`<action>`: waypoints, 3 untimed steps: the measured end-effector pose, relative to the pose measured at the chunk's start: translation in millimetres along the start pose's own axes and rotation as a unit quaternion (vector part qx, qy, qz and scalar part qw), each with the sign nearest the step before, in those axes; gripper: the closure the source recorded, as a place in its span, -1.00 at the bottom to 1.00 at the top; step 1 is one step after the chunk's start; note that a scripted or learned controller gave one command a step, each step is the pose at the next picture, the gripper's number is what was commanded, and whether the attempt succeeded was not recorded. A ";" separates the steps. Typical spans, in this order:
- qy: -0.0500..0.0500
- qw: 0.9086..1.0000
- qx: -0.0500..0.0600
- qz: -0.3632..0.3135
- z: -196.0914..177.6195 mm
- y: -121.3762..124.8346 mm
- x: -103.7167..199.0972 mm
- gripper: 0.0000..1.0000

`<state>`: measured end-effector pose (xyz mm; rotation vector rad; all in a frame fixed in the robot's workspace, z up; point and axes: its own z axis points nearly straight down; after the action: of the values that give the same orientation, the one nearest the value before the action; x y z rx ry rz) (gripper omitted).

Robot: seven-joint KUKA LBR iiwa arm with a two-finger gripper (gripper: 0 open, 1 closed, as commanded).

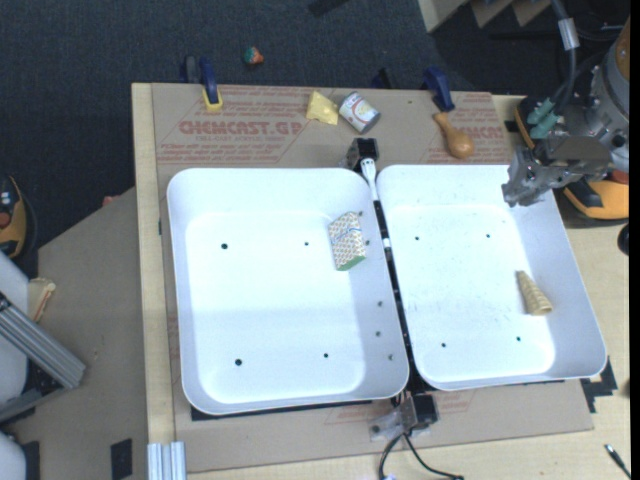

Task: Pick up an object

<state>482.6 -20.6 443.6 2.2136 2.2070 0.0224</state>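
A small patterned white-and-green box lies in the left bin, near its upper right corner. A tan cone-shaped piece rests in the right bin, close to its right wall. My gripper hangs over the upper right corner of the right bin, above and slightly left of the tan piece, well apart from it. I see nothing between its fingers.
Behind the bins, on the brown board, lie a yellow wedge, a small white cylinder, a wooden knob-shaped piece and blue clamps. A black brush-like item sits at the seam between the bins.
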 end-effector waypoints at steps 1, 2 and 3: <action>0.001 1.000 0.014 -0.004 60.9 24.0 66.0 1.00; 0.003 1.000 0.002 -0.004 -73.5 -2.5 87.2 1.00; -0.001 1.000 0.019 0.000 145.0 -8.6 84.3 1.00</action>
<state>477.3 63.6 298.4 2.2311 2.2263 -0.0221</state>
